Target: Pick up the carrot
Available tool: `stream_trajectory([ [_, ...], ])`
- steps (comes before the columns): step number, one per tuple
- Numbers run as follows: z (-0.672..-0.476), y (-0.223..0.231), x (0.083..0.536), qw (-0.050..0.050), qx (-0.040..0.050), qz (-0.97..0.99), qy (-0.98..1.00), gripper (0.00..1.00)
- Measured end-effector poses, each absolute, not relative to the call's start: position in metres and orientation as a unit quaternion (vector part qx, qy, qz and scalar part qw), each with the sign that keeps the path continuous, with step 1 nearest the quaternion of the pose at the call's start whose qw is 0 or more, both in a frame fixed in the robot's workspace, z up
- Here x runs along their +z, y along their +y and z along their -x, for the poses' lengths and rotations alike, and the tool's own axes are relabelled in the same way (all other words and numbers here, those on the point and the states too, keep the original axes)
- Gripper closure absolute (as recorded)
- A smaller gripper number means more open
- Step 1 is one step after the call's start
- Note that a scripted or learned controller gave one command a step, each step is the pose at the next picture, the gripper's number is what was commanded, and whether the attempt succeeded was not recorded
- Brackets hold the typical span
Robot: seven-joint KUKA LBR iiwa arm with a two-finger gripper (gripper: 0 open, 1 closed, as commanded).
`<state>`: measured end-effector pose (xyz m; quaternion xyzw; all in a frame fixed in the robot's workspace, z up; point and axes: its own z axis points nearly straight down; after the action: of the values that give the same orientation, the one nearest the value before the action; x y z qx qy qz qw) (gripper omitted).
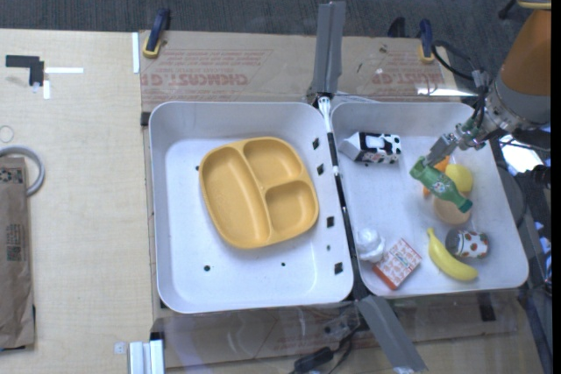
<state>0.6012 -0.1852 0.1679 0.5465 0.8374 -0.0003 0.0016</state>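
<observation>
The carrot (440,161) shows as a small orange piece in the right bin (517,276), mostly hidden under a green bottle-like item (436,179) and beside a yellow lemon (459,178). My gripper (463,137) hangs at the end of the grey and orange arm, which reaches in from the upper right. It is just above and to the right of the carrot's visible end, very close to it. Whether it touches the carrot cannot be made out.
The right bin also holds a black-and-white cow toy (374,147), a banana (451,259), a spotted round toy (472,244), a red-and-white box (399,264) and a small white object (368,242). A yellow divided plate (259,190) lies in the left bin (166,215).
</observation>
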Motion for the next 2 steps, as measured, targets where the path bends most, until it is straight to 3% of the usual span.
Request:
stream_trajectory([
  [1, -0.639, -0.217, 0.091, -0.001, 0.0018, -0.581, 0.814, 0.00],
  [2, -0.641, -0.218, 0.102, 0.002, 0.0012, -0.580, 0.814, 1.00],
])
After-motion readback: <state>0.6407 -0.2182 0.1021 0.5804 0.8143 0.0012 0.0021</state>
